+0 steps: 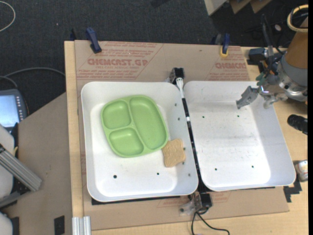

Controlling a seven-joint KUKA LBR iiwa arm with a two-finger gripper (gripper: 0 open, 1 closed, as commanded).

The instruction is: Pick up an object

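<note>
A green divided plate and a tan sponge touching its edge are shown in the left bin. The gripper, spread and empty, is best carried leftward above the sponge before descent.

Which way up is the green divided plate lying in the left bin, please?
Right way up: the green divided plastic plate lies flat, its three compartments facing upward.

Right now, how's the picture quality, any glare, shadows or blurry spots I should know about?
In the camera view the lighting is even and soft: the green divided plate and the tan sponge piece are sharp, with faint shadows only; the left bin and right bin are bright white, slightly washed out but without hard glare; the gripper at the right looks a little soft.
</note>
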